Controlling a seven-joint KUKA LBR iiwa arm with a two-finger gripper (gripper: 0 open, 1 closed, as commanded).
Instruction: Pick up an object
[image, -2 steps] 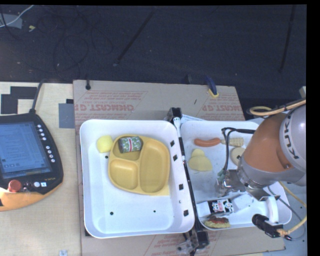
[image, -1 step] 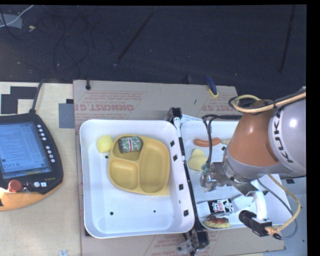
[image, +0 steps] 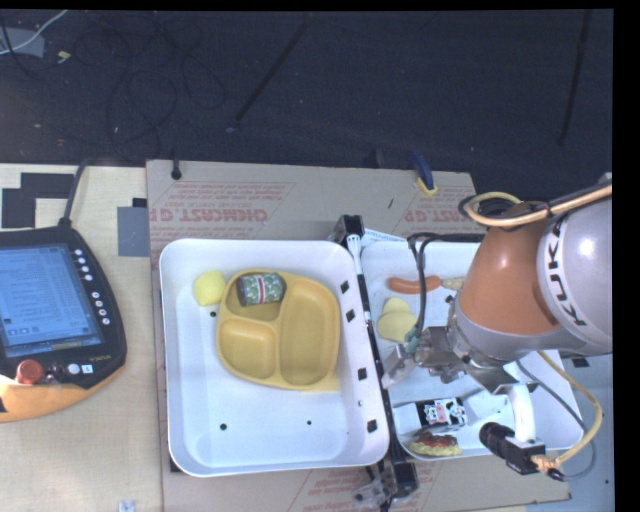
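My gripper (image: 408, 352) reaches down into the right bin (image: 560, 425) near its left wall, under the orange band of the arm. A yellow rounded object (image: 396, 322) lies just above the gripper, touching or nearly touching it. An orange hot dog shaped toy (image: 412, 284) lies further back. Near the front sit a small black and white item (image: 442, 411) and a yellow and red toy (image: 434, 444). The arm hides much of this bin.
The left bin (image: 260, 430) holds a yellow divided tray (image: 285, 335) with a green and red can (image: 260, 289) in one compartment, and a yellow ball (image: 209, 288) beside it. A tablet controller (image: 50, 310) lies on the bench at far left.
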